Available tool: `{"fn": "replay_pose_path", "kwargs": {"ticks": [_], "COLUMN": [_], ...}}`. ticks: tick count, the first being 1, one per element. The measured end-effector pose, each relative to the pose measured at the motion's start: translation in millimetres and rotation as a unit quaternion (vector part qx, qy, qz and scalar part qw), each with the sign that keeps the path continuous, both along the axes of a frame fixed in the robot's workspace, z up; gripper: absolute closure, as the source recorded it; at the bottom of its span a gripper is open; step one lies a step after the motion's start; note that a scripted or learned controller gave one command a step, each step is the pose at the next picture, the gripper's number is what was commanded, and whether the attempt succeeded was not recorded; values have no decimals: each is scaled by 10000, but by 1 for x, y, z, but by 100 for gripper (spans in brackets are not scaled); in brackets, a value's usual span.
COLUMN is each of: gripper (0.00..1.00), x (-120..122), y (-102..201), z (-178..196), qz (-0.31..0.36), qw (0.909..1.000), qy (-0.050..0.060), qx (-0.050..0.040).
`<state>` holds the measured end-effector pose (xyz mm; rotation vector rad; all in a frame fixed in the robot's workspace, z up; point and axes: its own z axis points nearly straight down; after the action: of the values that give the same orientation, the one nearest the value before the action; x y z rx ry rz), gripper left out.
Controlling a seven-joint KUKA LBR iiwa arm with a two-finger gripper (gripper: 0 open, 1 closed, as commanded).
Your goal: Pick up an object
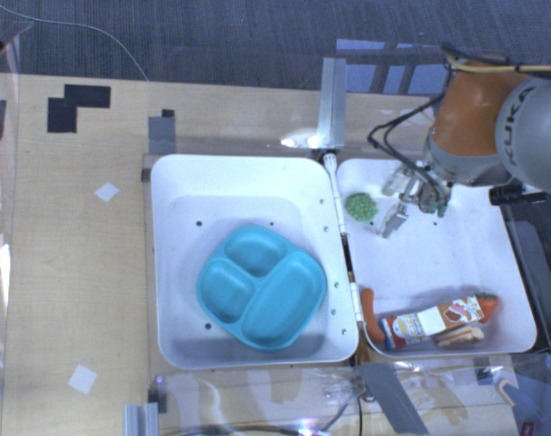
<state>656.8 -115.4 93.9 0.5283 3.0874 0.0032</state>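
Note:
My gripper [404, 205] hangs over the upper part of the right bin [457, 262], its fingers apart and nothing between them. A small green round object [361, 206] lies just to its left, close to the bin's left wall and apart from the fingertips. Along the right bin's front edge lie a red sausage-like piece [368, 309], a printed packet [429, 322] and an orange carrot-like piece [487, 307]. The left bin [180, 198] holds a blue divided plate [261, 285].
A metal post [333, 98] stands behind the divider between the bins. Black cables loop near the orange wrist band [466, 107] at the upper right. The wooden bench [66, 243] extends to the left of the bins.

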Motion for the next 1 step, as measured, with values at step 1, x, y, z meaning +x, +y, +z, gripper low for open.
{"fn": "replay_pose_path", "kwargs": {"ticks": [1], "gripper": [0], "x": [-62], "y": [11], "z": [-5], "qz": [-175], "qw": [9998], "qy": [-7], "qx": [2]}}
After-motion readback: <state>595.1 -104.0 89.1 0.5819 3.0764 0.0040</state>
